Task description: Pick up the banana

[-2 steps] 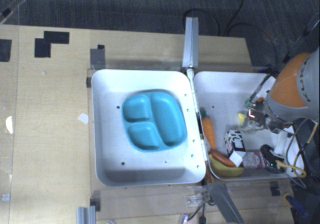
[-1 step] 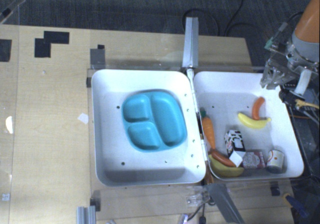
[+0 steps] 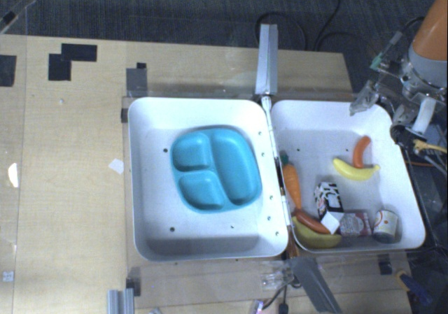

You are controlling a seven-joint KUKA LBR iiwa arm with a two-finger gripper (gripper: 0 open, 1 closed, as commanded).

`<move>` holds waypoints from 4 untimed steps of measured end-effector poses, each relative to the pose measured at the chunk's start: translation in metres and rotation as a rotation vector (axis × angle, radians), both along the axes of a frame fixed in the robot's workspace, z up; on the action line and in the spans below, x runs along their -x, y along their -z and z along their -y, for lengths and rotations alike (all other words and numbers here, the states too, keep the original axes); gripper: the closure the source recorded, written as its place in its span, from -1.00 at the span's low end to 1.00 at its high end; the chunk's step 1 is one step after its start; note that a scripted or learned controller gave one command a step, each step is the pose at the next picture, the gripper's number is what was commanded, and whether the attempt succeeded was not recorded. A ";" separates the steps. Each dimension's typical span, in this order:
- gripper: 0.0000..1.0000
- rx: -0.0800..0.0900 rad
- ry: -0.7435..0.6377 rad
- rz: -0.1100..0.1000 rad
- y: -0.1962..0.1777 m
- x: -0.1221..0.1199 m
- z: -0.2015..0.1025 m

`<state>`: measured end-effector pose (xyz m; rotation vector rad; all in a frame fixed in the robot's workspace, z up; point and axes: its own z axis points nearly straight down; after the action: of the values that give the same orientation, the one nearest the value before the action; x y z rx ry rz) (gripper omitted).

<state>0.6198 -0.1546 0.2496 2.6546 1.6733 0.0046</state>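
A yellow banana (image 3: 353, 170) lies in the right bin (image 3: 308, 120), towards its far right side, touching the lower end of an orange-red sausage-shaped piece (image 3: 361, 151). A second yellow, banana-like piece (image 3: 316, 239) rests in the bin's near corner under a red hot dog (image 3: 312, 223). My gripper (image 3: 367, 98) hangs over the far right rim of the right bin, up and to the right of the banana and well apart from it. Nothing shows in its grasp.
The left bin (image 3: 150, 166) holds a blue divided plate (image 3: 213, 168). In the right bin an orange carrot (image 3: 291, 187) lies by the left wall, with a black-and-white carton (image 3: 327, 197), a small packet (image 3: 354, 223) and a can (image 3: 386, 222) along the near side.
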 end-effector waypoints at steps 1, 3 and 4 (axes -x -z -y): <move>-1.00 -0.002 0.021 -0.003 0.065 0.023 -0.075; -1.00 -0.001 -0.101 0.000 0.087 0.114 -0.048; -1.00 0.000 -0.207 0.006 0.161 0.081 -0.011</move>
<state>0.5389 -0.1440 0.0886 2.4650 1.9369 0.0127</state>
